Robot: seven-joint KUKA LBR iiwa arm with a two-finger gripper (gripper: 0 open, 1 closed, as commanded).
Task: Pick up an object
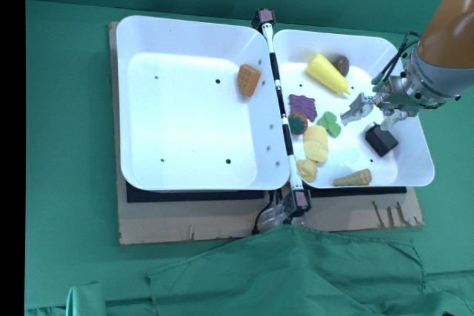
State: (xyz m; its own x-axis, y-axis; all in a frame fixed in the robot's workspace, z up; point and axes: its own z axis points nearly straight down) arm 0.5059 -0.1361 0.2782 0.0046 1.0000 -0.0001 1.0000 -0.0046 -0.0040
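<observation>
My gripper (pixel 354 109) hangs open over the middle of the right bin (pixel 412 159), with nothing between its fingers. It points left toward a small green toy (pixel 330 123), just to its lower left. A yellow corn-like piece (pixel 328 74) lies up and to the left of it, with a brown lump (pixel 341 64) beside that. Along the bin's left side lie purple grapes (pixel 302 106), a red and green strawberry (pixel 298 122), a pale yellow piece (pixel 316 143) and a smaller yellow piece (pixel 306 169). A tan cone (pixel 353 177) rests at the front wall.
The left bin (pixel 148 33) holds an orange waffle piece (pixel 249 80) near its right wall. A divider rail (pixel 280 103) runs between the bins. Green cloth (pixel 296 270) lies bunched in front of the bench.
</observation>
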